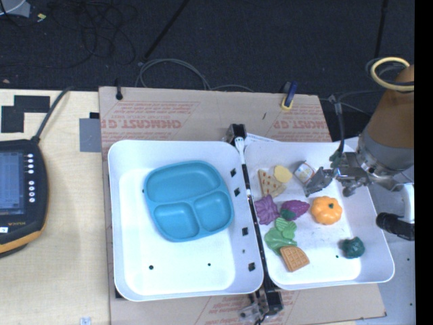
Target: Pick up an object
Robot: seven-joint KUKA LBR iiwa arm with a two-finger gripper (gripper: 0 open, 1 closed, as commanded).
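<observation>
My gripper (334,183) hovers over the back of the right bin (379,266), fingers apart with nothing between them. An orange toy pumpkin (326,210) lies just in front of it, apart from the fingers. A small silver item (303,171) sits just left of the left finger. Further left are a yellow piece (283,175) and a holed cheese wedge (268,182). Two purple toys (294,208) (266,210), a green leafy toy (281,234), a waffle-patterned piece (294,257) and a dark green toy (352,248) also lie in this bin.
The left bin (128,249) holds a blue divided plate (189,200). A black divider with clips (247,202) runs between the bins. A control pendant (17,188) lies at the far left. Cables and a blue clip (289,95) sit behind the bins.
</observation>
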